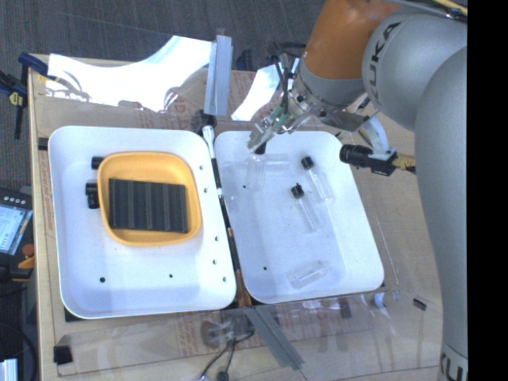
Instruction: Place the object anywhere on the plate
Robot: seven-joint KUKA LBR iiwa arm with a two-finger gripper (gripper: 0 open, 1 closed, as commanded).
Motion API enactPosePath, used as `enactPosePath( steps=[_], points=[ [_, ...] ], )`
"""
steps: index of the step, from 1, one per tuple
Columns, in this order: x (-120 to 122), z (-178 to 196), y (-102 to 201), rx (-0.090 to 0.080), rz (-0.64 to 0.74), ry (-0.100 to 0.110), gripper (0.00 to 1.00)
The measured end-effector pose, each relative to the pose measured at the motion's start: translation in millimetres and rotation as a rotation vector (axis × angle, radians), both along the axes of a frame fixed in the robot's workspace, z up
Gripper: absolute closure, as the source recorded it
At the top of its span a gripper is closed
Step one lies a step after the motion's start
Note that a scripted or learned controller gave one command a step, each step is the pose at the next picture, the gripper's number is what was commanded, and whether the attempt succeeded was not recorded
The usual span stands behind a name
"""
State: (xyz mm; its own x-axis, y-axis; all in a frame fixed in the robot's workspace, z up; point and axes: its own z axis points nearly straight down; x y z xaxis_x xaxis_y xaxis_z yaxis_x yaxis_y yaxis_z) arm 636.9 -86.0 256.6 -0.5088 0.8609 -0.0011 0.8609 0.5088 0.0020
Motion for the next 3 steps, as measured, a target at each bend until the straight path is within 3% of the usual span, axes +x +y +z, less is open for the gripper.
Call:
enactPosePath(
  steps=[1, 2, 3],
  points=[
    [0, 0, 0, 0.000, 0.000, 0.000, 0.00],
    [-14, 5, 14, 0.000, -0.013, 0.005, 0.00],
    [-34, 1, 49, -0.001, -0.007, 0.005, 0.00]
  ],
)
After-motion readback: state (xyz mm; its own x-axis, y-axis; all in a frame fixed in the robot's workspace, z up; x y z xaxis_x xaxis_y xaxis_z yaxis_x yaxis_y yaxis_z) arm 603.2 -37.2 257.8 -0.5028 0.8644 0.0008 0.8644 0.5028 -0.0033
